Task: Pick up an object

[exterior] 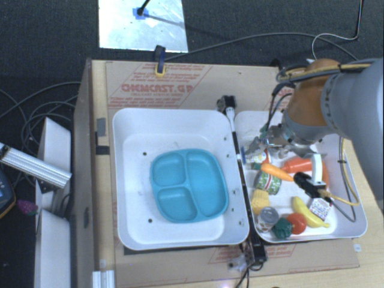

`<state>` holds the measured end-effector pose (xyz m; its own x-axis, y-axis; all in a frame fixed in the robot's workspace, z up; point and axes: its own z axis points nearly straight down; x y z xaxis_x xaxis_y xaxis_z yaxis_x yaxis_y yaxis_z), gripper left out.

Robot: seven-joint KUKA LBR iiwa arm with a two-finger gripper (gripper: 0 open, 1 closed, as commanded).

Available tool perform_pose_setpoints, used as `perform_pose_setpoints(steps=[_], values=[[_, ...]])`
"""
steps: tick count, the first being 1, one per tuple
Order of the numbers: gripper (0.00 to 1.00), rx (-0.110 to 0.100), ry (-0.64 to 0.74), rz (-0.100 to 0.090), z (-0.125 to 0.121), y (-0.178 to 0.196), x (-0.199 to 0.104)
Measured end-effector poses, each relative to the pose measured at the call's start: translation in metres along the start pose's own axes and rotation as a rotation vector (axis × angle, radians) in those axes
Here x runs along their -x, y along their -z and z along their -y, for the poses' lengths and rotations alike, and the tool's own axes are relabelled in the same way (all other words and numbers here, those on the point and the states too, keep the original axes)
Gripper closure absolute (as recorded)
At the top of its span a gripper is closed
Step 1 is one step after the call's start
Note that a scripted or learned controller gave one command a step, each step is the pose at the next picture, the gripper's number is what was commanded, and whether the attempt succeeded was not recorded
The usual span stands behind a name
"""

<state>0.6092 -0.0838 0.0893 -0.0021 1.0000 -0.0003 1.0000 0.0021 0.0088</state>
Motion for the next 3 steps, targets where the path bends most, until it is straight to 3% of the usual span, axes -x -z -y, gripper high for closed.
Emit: perform_pose_setpoints(steps=[1,2,3], values=[[0.0,-0.006,-0.001,0.0,0.04,-0.004,0.002],[0.0,-0.008,-0.001,0.0,0.044,-0.005,0.018],[0.0,-0.008,-0.002,0.0,0.066,-0.004,0.05]])
